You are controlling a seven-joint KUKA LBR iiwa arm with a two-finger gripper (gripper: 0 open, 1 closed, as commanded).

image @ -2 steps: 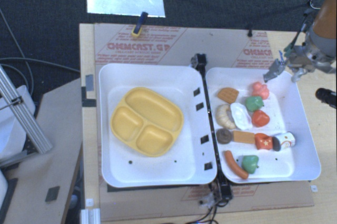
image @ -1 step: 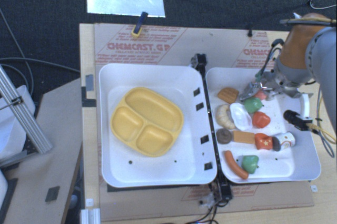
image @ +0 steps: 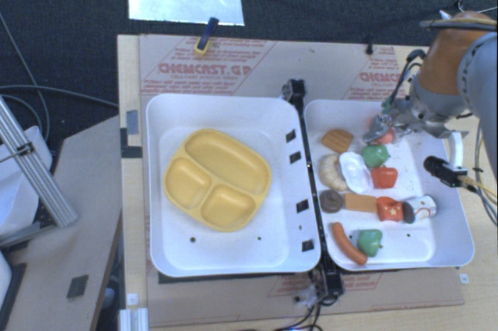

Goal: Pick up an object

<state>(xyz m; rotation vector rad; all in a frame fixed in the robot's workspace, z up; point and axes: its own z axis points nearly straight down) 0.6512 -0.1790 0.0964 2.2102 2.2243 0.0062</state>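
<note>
Even overhead light, soft shadows, mild glare on white bins (image: 233,107), slightly grainy.

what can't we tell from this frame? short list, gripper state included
- Gripper: small and blurred in the camera view, low over the right bin; open or shut unreadable, as is whether it touches the red item under it.
- Arm: cut off by the right edge.
- White piece: overlaps the pale toy, so the toy's shape is partly hidden.
- Yellow tray: fully visible.
</note>
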